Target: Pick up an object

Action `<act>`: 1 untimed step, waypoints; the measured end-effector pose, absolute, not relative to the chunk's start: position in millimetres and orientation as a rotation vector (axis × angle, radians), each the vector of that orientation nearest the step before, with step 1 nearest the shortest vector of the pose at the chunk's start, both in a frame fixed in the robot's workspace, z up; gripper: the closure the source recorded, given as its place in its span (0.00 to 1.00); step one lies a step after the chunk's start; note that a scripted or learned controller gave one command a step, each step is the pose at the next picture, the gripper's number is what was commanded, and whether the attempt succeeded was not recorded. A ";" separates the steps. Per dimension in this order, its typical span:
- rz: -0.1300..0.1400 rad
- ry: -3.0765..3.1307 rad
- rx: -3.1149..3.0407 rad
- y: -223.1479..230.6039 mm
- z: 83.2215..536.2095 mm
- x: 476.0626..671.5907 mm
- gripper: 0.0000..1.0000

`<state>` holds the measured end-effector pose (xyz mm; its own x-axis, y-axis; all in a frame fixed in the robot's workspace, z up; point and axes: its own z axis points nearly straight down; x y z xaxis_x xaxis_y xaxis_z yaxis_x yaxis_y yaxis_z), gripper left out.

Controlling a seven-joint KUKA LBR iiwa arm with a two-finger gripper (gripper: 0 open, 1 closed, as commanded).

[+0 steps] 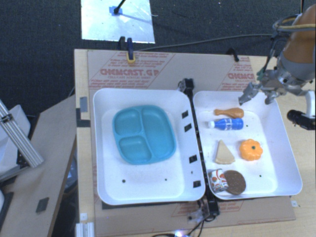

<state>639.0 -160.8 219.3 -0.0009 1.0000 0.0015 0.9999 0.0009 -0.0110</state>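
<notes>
The left bin [106,132] holds a blue divided plate [144,134]. The right bin [284,147] holds a drumstick [229,113], a blue bottle [226,124], an orange pumpkin [251,149], a cheese wedge [224,153], a brown cookie [235,181] and a small can [217,179]. The end effector [257,95] hangs over that bin's far rim, fingers spread wide, gripping nothing.
</notes>
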 end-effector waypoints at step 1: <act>-0.001 -2.227 -2.219 -160.4 227.8 641.6 0.00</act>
<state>641.6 -160.4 227.8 -0.0034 1.0000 -0.0008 1.0000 0.0034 0.0020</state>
